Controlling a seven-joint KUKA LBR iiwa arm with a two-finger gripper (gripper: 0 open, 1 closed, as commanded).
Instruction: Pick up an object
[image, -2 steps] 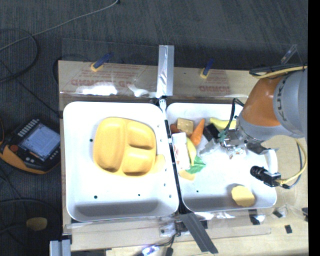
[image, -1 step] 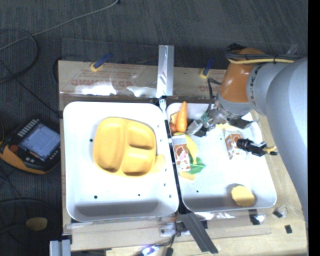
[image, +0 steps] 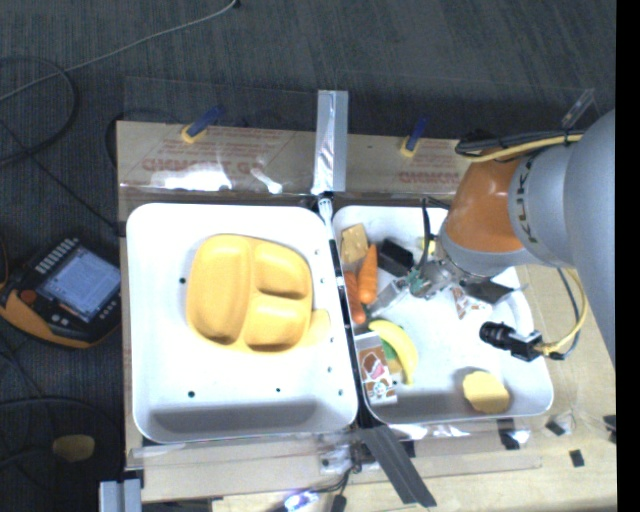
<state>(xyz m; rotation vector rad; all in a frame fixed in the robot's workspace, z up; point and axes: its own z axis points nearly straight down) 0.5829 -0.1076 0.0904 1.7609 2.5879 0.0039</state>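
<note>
Crowding the 9 o'clock wall of the right-hand shallow white bin are most of the loose items, probably just where they were tipped in; a tan rectangular block lies at the 11 o'clock corner, an orange carrot-shaped toy lies lengthwise just below it, a curved yellow banana lies at 7 o'clock, and a small printed carton touches the banana's lower side. A small black object lies just beside the carrot at its 2 o'clock; a squat yellow foam-like block sits well apart at the 5 o'clock corner. The left-hand shallow white bin holds one large yellow divided plastic plate, lying flat near its middle.

The two-finger gripper is low over the right bin, a little toward 10 o'clock from its centre, with the carrot at its 9 o'clock and the black object at its 11 o'clock; those two look like the likeliest targets, with nothing visibly lifted yet. How far the gripper is open cannot be told, nor can anything be seen held in it.

The grey arm enters from 3 o'clock and bends downward; its orange band sits above the wrist, which points the tool toward 8 o'clock, slanted rather than plumb, as if reaching toward the cluttered wall.
</note>
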